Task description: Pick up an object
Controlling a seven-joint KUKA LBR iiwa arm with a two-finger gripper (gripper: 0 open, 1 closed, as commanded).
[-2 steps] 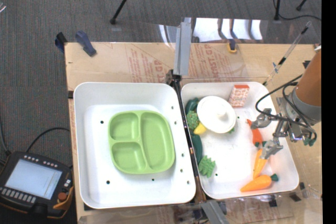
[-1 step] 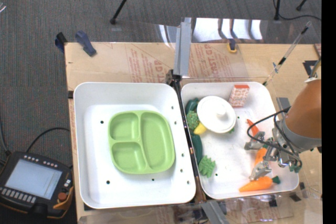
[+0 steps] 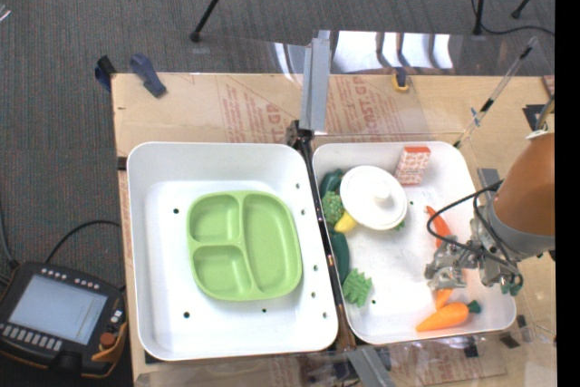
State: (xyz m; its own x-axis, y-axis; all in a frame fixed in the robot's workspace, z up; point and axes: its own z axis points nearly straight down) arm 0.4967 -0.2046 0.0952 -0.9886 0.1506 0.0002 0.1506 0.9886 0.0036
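Hovering position: the gripper (image 3: 450, 270) sits low over the right bin (image 3: 381, 331), near that bin's right wall, with the arm (image 3: 530, 195) entering from the right.
Gripper state: cannot be determined; the metal parts at the tip blur together and nothing is clearly seen clamped in them.
Nearest object: a toy carrot (image 3: 444, 315) lies just below the gripper, near the bin's lower right corner, leaf end pointing right.
Second orange piece: a slim orange item (image 3: 438, 224) lies just above and slightly left of the gripper; contact with it cannot be confirmed.
White lidded pot (image 3: 373, 197): well to the upper left of the gripper, in the bin's middle.
Red-and-white box (image 3: 412, 165): farther up, above and left of the gripper, near the back wall.
Green bumpy toy (image 3: 357, 287): left of the gripper, by the bin's left wall.
Left bin (image 3: 163, 186): far left of the gripper, bearing a green divided plate (image 3: 243, 246).
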